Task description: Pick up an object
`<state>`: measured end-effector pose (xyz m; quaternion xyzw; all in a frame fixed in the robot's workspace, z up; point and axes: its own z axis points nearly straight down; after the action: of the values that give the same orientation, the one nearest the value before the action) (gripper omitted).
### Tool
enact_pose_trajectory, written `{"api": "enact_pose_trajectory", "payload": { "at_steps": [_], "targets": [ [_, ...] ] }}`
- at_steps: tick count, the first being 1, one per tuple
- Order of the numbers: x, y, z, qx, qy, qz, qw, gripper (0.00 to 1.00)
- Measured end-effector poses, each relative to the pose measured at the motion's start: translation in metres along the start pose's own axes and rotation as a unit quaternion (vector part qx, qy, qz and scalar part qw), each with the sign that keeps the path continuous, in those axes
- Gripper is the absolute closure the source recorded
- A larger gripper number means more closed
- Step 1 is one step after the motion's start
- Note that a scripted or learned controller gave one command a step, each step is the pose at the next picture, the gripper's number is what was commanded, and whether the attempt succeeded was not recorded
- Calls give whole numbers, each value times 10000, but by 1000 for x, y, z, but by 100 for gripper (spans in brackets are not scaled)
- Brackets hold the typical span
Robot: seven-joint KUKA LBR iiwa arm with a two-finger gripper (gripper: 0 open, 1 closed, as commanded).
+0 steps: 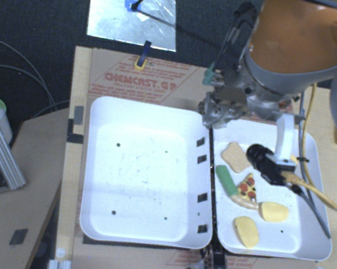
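The right bin (pixel 311 242) holds several small things: a tan cracker-like piece (pixel 235 157), a green stick (pixel 225 180), a toy pizza slice (pixel 247 190), and two pale yellow lumps (pixel 273 212) (pixel 246 231). My gripper (pixel 219 114) hangs at the far end of the divider between the two bins, above the right bin's far left corner. It is up and to the left of the tan piece and touches none of the things. Nothing shows between its tips.
The left bin (pixel 95 152) lies beside the right one, with black clips along the shared wall (pixel 203 178). The big grey and orange arm (pixel 303 44) covers the far right. A metal sheet (pixel 134 8) lies beyond the bins.
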<state>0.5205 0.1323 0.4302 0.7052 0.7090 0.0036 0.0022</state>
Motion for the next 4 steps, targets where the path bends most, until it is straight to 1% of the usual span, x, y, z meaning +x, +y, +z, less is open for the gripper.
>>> {"api": "enact_pose_trajectory", "payload": {
  "at_steps": [1, 2, 3, 4],
  "targets": [
    [-74, -19, 52, 51, -20, 59, 10000, 100],
    [-27, -6, 76, 40, -4, -6, 10000, 100],
    [-73, 17, -51, -53, -5, 36, 10000, 100],
    [-162, -15, 20, 58, -19, 69, 10000, 100]
  ]
}}
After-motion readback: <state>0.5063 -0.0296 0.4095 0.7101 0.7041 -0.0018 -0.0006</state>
